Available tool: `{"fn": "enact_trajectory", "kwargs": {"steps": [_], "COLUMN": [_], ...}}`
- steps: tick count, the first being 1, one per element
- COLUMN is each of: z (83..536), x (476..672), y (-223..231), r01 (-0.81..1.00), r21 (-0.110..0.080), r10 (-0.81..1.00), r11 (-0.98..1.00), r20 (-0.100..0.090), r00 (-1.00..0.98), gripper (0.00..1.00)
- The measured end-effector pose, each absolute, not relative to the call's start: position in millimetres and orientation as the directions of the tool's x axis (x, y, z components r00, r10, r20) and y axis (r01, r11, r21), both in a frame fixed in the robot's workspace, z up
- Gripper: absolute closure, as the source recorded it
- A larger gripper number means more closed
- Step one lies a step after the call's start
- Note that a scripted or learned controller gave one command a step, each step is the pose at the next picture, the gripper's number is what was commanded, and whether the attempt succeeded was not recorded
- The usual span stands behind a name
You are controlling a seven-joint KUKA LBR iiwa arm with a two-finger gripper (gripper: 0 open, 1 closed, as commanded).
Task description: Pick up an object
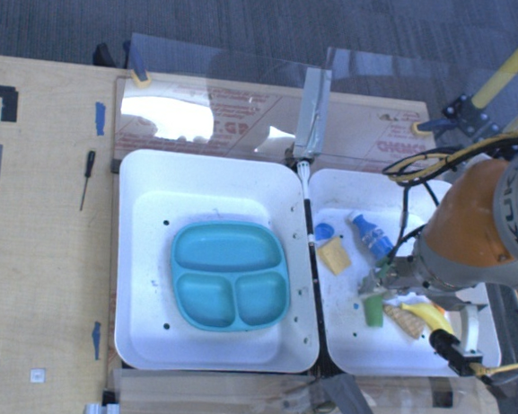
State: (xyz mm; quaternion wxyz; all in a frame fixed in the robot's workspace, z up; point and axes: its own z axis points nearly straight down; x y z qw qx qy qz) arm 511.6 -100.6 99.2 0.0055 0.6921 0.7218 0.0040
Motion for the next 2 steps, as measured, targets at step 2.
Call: {"fn": "enact_trajectory", "kwargs": {"steps": [2], "z": [191], "x": [564.2], "y": [-40], "r01": [0.998], "r21": [0.005], "r10": [0.998], "r11": [0.065], "r20": [0.002], "r00": [-0.065], "gripper": [1.00]}}
